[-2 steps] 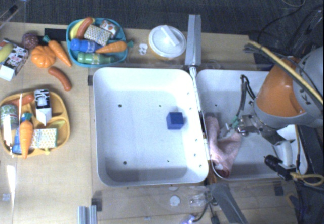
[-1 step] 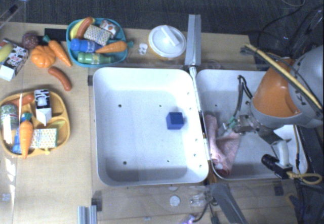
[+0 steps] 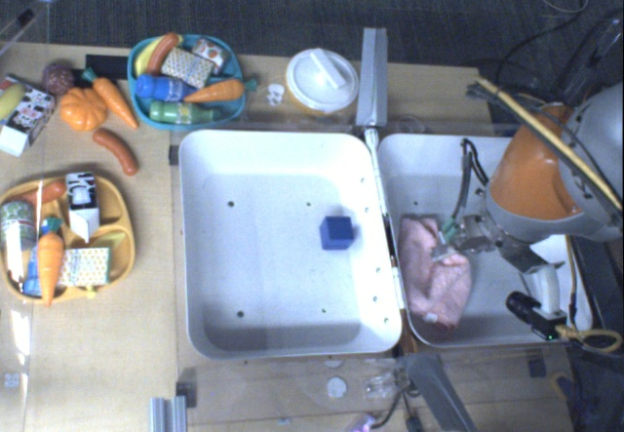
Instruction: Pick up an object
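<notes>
A small blue cube [image 3: 337,231] lies right of centre in the left white bin [image 3: 214,167]. A soft pink lumpy object [image 3: 434,274] rests against the left wall of the right white bin [image 3: 429,152]. My gripper [image 3: 456,235] hangs low in the right bin, at the pink object's upper right edge. Whether it touches the object I cannot tell. The grey arm with its orange band [image 3: 534,181] slants in from the right and hides much of that bin's right half.
A blue bowl [image 3: 185,79] of toy food and a white lidded container [image 3: 322,79] stand behind the left bin. A yellow tray [image 3: 63,235] of toy food sits at the far left, with loose toy vegetables [image 3: 102,113] above it. Cables trail at the right.
</notes>
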Controlling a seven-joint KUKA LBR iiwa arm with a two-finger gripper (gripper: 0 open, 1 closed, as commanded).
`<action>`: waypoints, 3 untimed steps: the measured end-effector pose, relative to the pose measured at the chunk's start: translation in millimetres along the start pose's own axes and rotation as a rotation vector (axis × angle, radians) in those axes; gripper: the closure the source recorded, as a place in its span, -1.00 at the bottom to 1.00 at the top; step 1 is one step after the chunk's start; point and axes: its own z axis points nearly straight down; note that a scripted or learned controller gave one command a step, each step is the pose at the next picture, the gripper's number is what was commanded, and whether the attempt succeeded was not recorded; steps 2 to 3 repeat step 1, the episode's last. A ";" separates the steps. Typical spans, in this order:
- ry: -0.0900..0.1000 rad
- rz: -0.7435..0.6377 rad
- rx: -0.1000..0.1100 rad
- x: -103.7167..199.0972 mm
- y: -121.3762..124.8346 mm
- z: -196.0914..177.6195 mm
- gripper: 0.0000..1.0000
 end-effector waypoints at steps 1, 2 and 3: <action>0.005 -0.292 0.016 -0.5 105.1 -79.7 1.00; 0.005 -0.292 0.016 -0.5 105.1 -79.7 1.00; 0.005 -0.292 0.016 -0.5 105.1 -79.7 1.00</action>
